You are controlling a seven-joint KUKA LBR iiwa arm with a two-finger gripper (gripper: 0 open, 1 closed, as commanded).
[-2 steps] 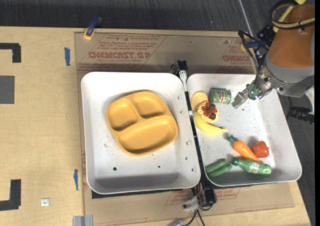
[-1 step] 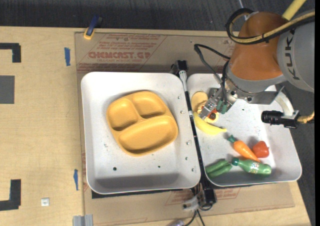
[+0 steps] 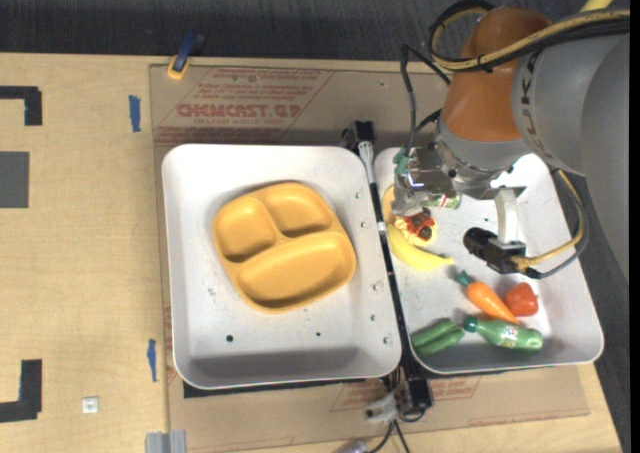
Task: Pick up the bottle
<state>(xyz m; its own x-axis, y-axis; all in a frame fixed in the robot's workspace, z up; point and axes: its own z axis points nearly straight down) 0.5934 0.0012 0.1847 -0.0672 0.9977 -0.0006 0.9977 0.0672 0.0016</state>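
Note:
A green bottle with pale marks lies on its side near the front edge of the right bin. My gripper hangs over the bin's left part, above a yellow banana. That puts it well to the back left of the bottle. A small red and orange thing sits right at the gripper's tip, over the banana. I cannot make out whether it is held.
An orange carrot and a red vegetable lie just behind the bottle. A green vegetable lies to its left. The left bin holds a yellow divided plate. The two bins' rims meet just left of the gripper.

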